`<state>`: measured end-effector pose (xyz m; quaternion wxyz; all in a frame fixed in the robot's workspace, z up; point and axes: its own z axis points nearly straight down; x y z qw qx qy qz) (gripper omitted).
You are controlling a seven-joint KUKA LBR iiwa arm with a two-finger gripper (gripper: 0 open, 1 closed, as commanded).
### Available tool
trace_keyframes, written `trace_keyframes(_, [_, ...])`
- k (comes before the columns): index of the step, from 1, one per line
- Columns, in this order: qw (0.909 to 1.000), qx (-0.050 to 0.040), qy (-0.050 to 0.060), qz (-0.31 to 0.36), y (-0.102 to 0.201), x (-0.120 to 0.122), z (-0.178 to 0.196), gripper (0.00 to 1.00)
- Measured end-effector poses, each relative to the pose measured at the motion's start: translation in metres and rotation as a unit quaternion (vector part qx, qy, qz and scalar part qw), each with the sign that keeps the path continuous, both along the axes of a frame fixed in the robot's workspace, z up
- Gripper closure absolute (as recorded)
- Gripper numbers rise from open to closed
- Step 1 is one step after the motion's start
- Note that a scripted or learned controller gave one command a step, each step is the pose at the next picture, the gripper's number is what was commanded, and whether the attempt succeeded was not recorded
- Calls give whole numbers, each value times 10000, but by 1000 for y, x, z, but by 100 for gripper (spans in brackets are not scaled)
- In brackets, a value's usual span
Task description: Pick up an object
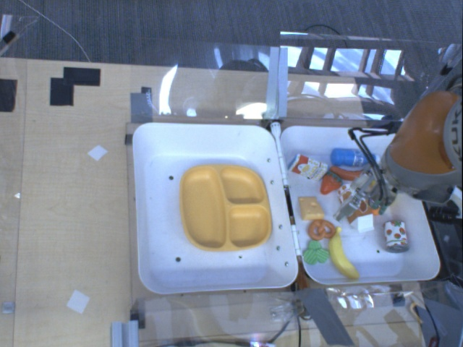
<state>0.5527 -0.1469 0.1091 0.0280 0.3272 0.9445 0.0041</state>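
Pale wood bench [65, 215] with black squares of tape on it, dark carpet behind it, and a clear panel standing at the back of the two white bins. The left bin [155, 266] holds a yellow divided plate [224, 207], well apart from the pincer.

The pincer [359, 204] is down in the right bin [423, 266], right in the middle of the clutter. Honestly, I can't tell from this angle how it's set or whether it has anything; it's a blur of grey and orange down there.

The likeliest object to pick, I'd guess, is the small white block [364, 223], touching or just beside the pincer on its near side. It looks light and stiff with flat faces, so squeezing two opposite sides should work, though smooth plastic could slip.

Other options around the pincer:
- red toy fruit [330, 183], just beside it toward the left bin, rounded so it may roll
- tan square [312, 208], near it on that same side, lying flat and hard to get under
- pretzel [321, 229] and banana [343, 254], near, on the front side; the banana is easy to pinch across the middle
- spotted can [395, 236], on the arm side; take it across its width
- blue bottle [347, 156], behind it toward the back wall

Everything's packed tight, so neighbours will probably get nudged.
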Motion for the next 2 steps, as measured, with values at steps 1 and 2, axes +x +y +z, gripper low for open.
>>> trace_keyframes(1, [9987, 40, 184, -480, -29, -62, 94, 0])
trace_keyframes(2, [9973, 11, 210, 697, -59, -42, -20, 0])
